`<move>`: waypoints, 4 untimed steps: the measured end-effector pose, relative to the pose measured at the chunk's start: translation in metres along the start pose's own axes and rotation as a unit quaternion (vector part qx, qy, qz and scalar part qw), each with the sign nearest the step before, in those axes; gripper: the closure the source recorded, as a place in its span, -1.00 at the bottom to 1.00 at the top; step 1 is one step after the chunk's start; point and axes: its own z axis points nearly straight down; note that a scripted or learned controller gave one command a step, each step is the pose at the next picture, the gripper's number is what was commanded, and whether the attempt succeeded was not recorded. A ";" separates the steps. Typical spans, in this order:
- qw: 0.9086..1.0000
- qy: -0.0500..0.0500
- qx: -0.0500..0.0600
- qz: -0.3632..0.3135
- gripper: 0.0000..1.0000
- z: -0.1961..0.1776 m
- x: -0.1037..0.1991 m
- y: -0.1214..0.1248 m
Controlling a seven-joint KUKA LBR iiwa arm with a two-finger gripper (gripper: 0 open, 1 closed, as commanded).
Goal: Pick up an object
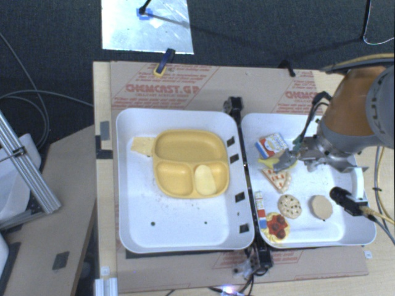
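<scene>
Two white bins sit side by side on the bench (203, 82). The left bin (136, 221) holds one yellow divided tray (185, 150) and one pale flat piece (142, 145) at its left edge. The right bin (345, 233) holds six items: a red-and-white packet (270, 144), a yellow piece (268, 162), a pizza slice (278, 179) pointing toward the near edge with its long axis running far-to-near, a cookie (289, 206), a tan disc (321, 207) and a red-topped round (276, 227). The gripper (287, 160) hangs over the slice; whether the jaws are spread, I cannot tell.
</scene>
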 end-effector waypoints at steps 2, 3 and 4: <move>1.000 -0.002 -0.004 0.003 1.00 0.049 0.023 0.032; 1.000 -0.002 -0.004 0.003 -1.00 0.049 0.023 0.032; 1.000 0.005 0.026 0.007 -1.00 0.063 0.011 0.099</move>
